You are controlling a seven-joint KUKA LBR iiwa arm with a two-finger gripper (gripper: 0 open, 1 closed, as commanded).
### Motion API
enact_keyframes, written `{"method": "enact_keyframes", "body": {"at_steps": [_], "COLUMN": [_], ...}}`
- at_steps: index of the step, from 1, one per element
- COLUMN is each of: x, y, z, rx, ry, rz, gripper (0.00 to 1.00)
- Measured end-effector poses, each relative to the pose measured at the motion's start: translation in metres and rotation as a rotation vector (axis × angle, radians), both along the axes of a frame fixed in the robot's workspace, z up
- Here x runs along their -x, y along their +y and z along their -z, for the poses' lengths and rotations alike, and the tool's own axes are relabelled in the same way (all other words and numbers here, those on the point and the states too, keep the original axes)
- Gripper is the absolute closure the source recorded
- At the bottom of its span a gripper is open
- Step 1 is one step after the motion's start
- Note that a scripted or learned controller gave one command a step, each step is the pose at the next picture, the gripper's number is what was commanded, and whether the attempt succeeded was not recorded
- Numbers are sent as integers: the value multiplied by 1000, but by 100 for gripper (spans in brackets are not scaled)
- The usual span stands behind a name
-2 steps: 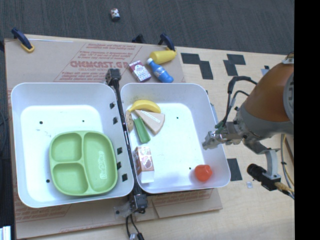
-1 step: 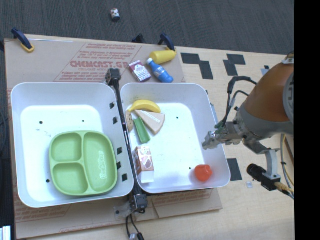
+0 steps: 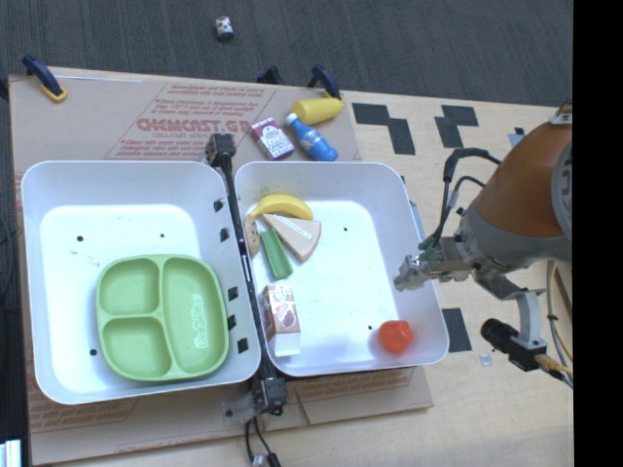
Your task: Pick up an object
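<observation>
The right bin (image 3: pixel 389 188) holds a yellow banana (image 3: pixel 282 205), a wedge-shaped sandwich slice (image 3: pixel 298 234), a green stick-like piece (image 3: pixel 274 254), a small brown and white carton (image 3: pixel 282 319) and a red-orange ball (image 3: pixel 394 336). My gripper (image 3: pixel 414 272) hangs at the bin's right rim, above and a little right of the ball, with nothing visibly between its fingers. All of these objects lie apart from the gripper.
The left bin (image 3: pixel 58 193) carries a green divided plate (image 3: pixel 162 315). Behind the bins on the cardboard lie a blue bottle (image 3: pixel 311 139), a yellow bottle (image 3: pixel 317 111) and a small packet (image 3: pixel 273 138). A clamp (image 3: pixel 221 147) sits between the bins at the back.
</observation>
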State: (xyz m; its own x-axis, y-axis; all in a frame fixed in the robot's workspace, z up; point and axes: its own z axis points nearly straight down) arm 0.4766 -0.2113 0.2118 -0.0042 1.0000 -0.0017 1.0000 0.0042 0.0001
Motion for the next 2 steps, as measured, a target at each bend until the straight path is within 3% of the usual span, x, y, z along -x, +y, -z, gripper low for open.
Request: {"method": "enact_keyframes", "body": {"at_steps": [2], "x": [0], "y": [0], "z": [1], "rx": [-1], "ry": [1], "rz": [0], "gripper": [100]}}
